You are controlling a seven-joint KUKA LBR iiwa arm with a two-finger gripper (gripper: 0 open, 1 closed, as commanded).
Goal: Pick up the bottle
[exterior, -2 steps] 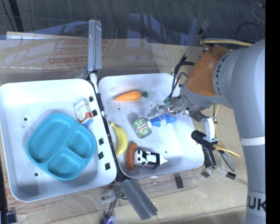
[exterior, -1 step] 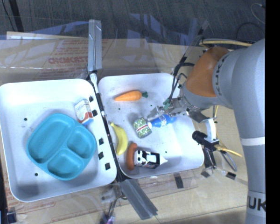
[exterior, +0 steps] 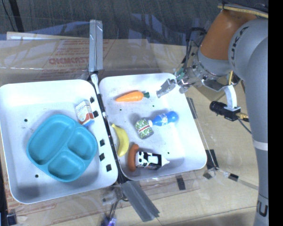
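Orange carrot (exterior: 130,96) lies near blue bottle (exterior: 163,119).

bottle (exterior: 163,119) | look: small, blue body with a white section at its left end (details too fine to make out) | pose: lying on its side, long axis running left-right, slightly tilted | place: on the floor of the right bin (exterior: 194,140), about mid-depth, nearer its right wall than its left

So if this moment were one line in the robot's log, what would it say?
task: pick up bottle | gripper: above right bin's far edge, near carrot | bottle: lying mid-bin, untouched
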